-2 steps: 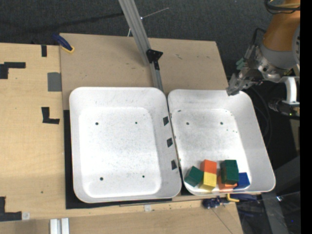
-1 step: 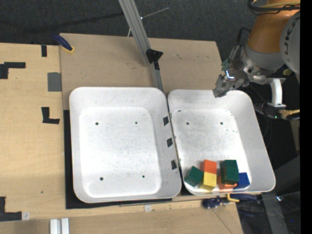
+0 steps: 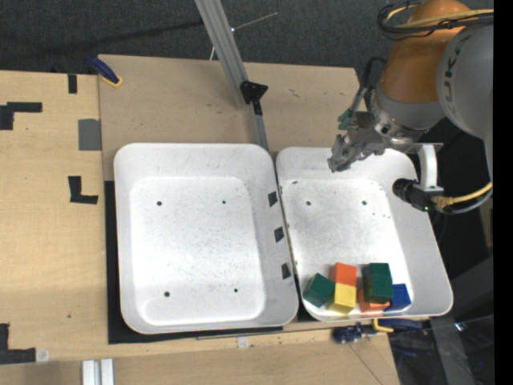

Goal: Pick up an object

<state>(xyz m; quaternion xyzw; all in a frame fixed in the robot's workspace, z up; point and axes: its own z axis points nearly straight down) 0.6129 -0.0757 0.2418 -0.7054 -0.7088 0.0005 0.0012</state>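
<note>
**Q:** Bins and their margins — where is the open room?

**A:** Two white bins sit side by side on the bench (image 3: 184, 95). Left bin (image 3: 196, 231) has a bare speckled floor out to its raised rim. Right bin (image 3: 365, 215) is open over its upper and middle floor. The two rims touch along the centre line, where small dark clips sit.

**Q:** What occupies the right bin?

**A:** A cluster of blocks packed against the near rim: dark green block (image 3: 319, 289), orange block (image 3: 345, 273), yellow block (image 3: 344, 296) just below it, a second green block (image 3: 377, 281) and blue block (image 3: 398, 296) at the far right. They touch or nearly touch one another.

**Q:** What stands nearby?

**A:** A slanted metal pole (image 3: 228, 42) crosses the bench above the bins. Black tape marks lie on the left panel.

**Q:** Pose of the arm?

**A:** Arm (image 3: 425, 54) reaches in from the right; the claw (image 3: 346, 157) hangs over the far rim of the right bin, well apart from the blocks. Whether its fingers are apart or together cannot be told; nothing is seen between them.
</note>
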